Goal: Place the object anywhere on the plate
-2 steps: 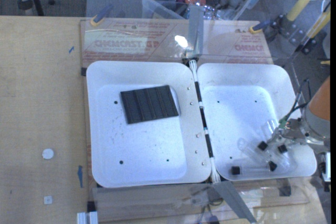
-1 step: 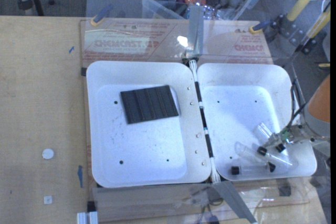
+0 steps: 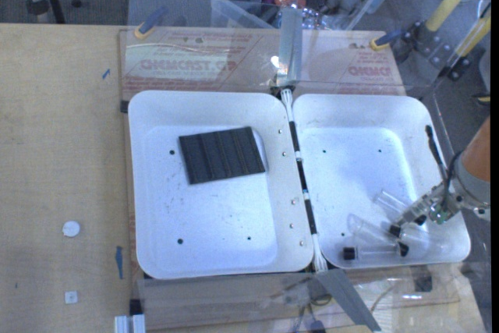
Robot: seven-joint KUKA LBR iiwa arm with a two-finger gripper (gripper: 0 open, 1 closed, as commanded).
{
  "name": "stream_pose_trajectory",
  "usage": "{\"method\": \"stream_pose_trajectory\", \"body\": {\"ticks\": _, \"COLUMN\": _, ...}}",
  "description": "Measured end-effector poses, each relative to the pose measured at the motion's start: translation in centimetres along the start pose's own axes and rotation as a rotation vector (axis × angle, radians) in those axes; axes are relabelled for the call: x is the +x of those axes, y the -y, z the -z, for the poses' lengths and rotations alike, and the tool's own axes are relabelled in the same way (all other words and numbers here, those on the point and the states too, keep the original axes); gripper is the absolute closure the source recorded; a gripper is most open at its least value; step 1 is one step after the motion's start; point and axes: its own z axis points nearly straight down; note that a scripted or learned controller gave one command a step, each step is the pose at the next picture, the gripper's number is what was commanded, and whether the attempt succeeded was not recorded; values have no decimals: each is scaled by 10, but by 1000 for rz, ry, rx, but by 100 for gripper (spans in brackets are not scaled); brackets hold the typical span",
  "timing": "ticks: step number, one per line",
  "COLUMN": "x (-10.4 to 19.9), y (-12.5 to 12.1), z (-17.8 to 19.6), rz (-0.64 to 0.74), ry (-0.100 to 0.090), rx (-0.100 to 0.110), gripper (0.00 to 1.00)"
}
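Right now I have the gripper (image 3: 426, 213) low in the near right corner of the right bin (image 3: 351, 160), at the edge of a small heap of clear plastic tubes with black caps (image 3: 374, 234). From this slanted view I cannot tell whether the gripper is spread or pressed together, nor whether anything is pinched in it; the clear plastic blends into the white floor and hides the contact. So I judge the step in hand to be the pick, not yet proven.

The target, a dark ribbed plate (image 3: 222, 154), lies flat in the left bin (image 3: 218, 222), slightly skewed, well apart from the tubes and across the divider between the bins.

To do this well, I would single out one tube rather than bite into the heap, since they lie touching or overlapping and look smooth and round, likely to roll or squirt out. Closing across the tube's width, near its middle, should hold better than gripping a capped end. After closing, I would lift a little and check that a tube hangs from the gripper before travelling. The bin wall is just beside the arm (image 3: 475, 168), so a straight lift seems safest, then a carry high enough to clear the divider.
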Motion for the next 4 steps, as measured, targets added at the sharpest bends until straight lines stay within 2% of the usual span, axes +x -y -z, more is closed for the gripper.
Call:
{"method": "stream_pose_trajectory", "body": {"ticks": 1, "x": 0, "y": 0, "z": 0, "rz": 291, "ry": -1, "rx": 0, "gripper": 100}}
{"method": "stream_pose_trajectory", "body": {"ticks": 3, "x": 0, "y": 0, "z": 0, "rz": 339, "ry": 0, "rx": 0, "gripper": 100}}
{"method": "stream_pose_trajectory", "body": {"ticks": 4, "x": 0, "y": 0, "z": 0, "rz": 707, "ry": 0, "rx": 0, "gripper": 100}}
